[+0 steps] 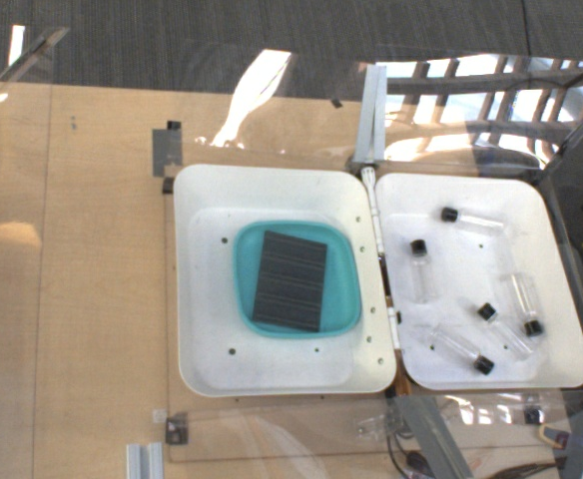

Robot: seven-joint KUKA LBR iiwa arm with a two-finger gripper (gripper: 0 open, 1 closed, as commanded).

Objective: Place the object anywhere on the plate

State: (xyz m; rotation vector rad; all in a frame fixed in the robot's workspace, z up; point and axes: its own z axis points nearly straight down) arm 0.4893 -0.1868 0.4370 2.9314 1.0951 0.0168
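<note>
A teal plate [343,287] sits in the middle of the left white bin [202,267]. A dark grey ribbed rectangular block [291,280] lies flat on the plate, slightly tilted. In the right white bin [561,267] lie several clear vials with black caps, such as one near the top [466,218], one on the left [418,267] and one at the bottom [463,350].
A metal divider post [370,118] stands between the bins at the back. Metal framing [491,78] runs along the back right. Cables and brackets [421,447] lie at the front of the wooden bench.
</note>
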